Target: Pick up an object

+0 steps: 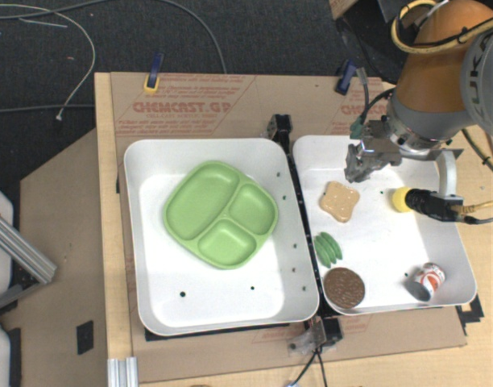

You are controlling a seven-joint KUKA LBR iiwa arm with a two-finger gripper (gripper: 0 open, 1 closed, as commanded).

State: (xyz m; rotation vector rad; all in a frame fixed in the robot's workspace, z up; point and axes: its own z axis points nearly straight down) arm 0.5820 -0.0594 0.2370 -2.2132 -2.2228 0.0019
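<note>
Gripper (pixel 361 166) is hung low over the right bin (pixel 448 240), just above the toast slice (pixel 340 201), presumably lined up for a pick; fingers' state cannot be told, nothing is seen pinched; green divided plate (pixel 221 214) is parked in the left bin (pixel 150 256), well apart.

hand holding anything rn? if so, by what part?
Nothing held. The hand hangs above the right bin, just up from the toast slice, with nothing between its fingers.
</note>
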